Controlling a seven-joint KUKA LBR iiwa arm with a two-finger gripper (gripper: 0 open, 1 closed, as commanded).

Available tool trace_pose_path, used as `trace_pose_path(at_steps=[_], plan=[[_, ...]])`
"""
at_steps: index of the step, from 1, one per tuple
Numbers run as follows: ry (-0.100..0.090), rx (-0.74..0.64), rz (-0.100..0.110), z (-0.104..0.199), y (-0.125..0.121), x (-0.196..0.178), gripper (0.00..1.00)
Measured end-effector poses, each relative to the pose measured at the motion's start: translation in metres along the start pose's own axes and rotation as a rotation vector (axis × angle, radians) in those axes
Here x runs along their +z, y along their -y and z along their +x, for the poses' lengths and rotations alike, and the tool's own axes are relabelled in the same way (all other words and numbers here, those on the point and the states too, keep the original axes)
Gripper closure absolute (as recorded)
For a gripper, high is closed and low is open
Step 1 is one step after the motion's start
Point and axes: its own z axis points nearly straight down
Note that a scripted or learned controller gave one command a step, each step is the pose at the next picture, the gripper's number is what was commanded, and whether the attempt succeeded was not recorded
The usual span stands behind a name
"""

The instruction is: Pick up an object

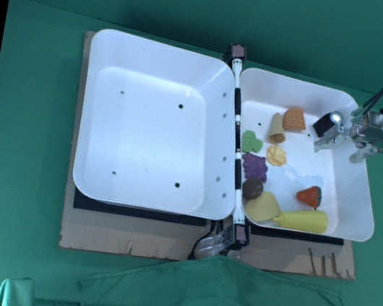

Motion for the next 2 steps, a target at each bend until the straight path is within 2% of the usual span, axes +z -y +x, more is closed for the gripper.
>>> trace_pose_path(at_steps=[1,2], plan=[[0.000,-0.004,0.002,0.018,-0.065,0.079,0.00],[-0.010,0.003,0.021,0.015,-0.108,0.094,0.00]])
